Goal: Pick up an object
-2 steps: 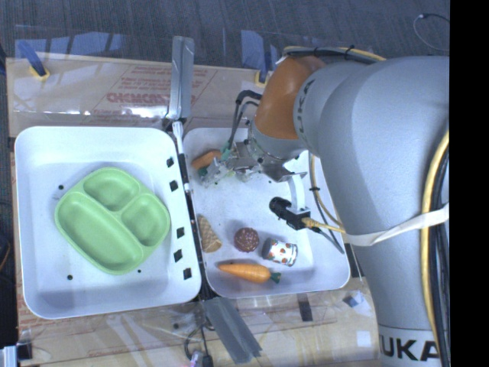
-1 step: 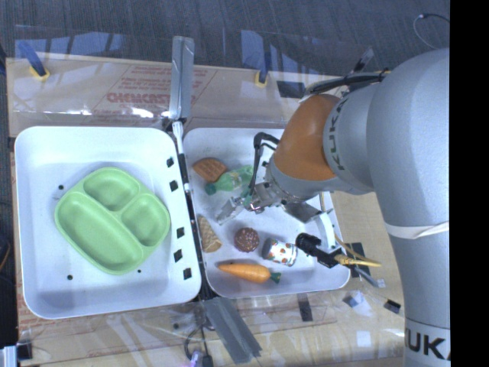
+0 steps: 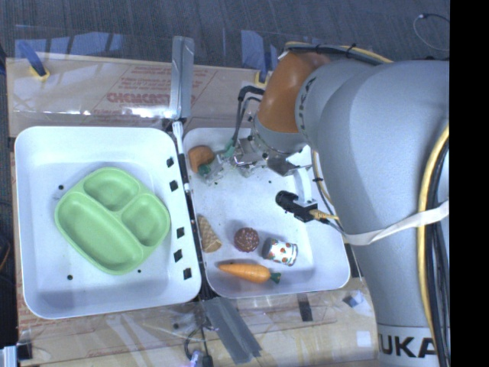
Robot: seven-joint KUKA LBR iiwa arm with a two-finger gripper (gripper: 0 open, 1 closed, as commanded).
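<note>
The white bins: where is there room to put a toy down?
Left bin: bare floor all around the green tray, widest along the near edge. Right bin: a bare middle patch; crowded near the carrot, brown ball and gripper.

Lighting was even and fairly bright, diffuse from overhead. Both shallow white plastic bins (image 3: 46,281) ran near-blown, with soft faint shadows under the green three-compartment plastic tray (image 3: 111,219). The clear plastic sheet (image 3: 99,82) behind the bins showed washed-out glare. Focus was soft overall with low resolution; the big grey robot arm (image 3: 382,151) looked smooth, slightly blurred, with mild sheen.
</note>
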